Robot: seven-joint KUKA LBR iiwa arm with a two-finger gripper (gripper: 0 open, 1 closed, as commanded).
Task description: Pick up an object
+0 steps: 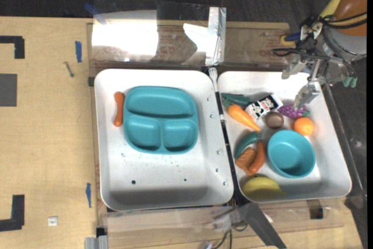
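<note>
My gripper (305,95) hangs over the far right part of the right bin (337,167), just above and right of a bunch of purple grapes (288,109). Nothing shows in its grasp. Close by lie an orange fruit (303,126), a brown ball (274,120), a black-and-white piece (260,107) and a carrot (242,116). A teal bowl (291,153) sits nearer the front, with a yellow fruit (261,185) at the front edge. A green piece (247,140) and an orange-brown piece (250,158) lie left of the bowl.
The left bin (157,183) holds a teal divided plate (160,118) and an orange sausage-shaped toy (118,108) along its left wall. A clear plastic sheet (151,32) and a taped post (215,35) stand behind the bins. The wooden bench (41,137) extends left.
</note>
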